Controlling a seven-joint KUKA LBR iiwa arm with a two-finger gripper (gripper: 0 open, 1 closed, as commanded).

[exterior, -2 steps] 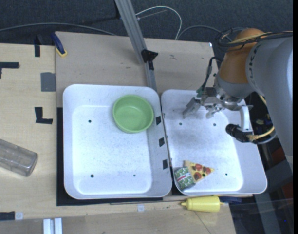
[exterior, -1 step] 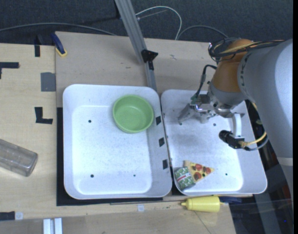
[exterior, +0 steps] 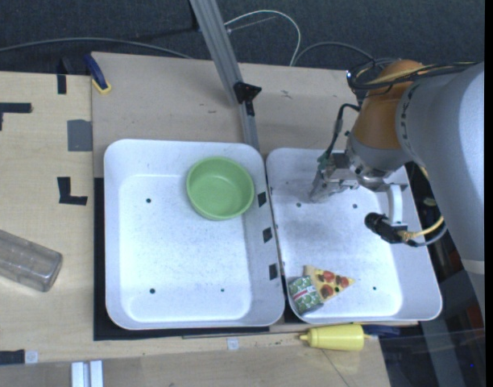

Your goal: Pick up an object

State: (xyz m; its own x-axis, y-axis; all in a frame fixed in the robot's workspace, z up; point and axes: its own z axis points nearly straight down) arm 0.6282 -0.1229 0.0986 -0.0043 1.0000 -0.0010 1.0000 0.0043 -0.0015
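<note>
- Wooden tabletop [exterior: 166, 95] with black tape marks on the left side, two shallow white bins sitting side by side on a dark mat, and a grey pole running down from the top to where the bins meet.
- Left bin [exterior: 126, 297] has one green bowl [exterior: 220, 187] near its upper right corner.
- Right bin [exterior: 408, 297] has two small things near the bottom left: a pizza-slice toy [exterior: 330, 280] and a green packet [exterior: 304, 293] touching it on the left.
- Just outside the bins: one yellow bottle [exterior: 337, 338] lying along the front edge, one clear plastic cup [exterior: 21, 258] on its side at far left, and a blue-and-yellow clip [exterior: 98, 74] up top.
- The gripper [exterior: 321, 189] is low over the upper left part of the right bin, well apart from the pizza slice and packet. Nothing between its fingers as far as I can see, and honestly I can't tell if it's spread or closed from this angle.
- My take: it's still in the approach step. To do it well, I'd slide toward the front of the bin, centre over the pizza slice or packet, and come straight down.
- Those two are flat and touching, so they could be nudged instead of grabbed. The bowl rim might be the easier target.
</note>
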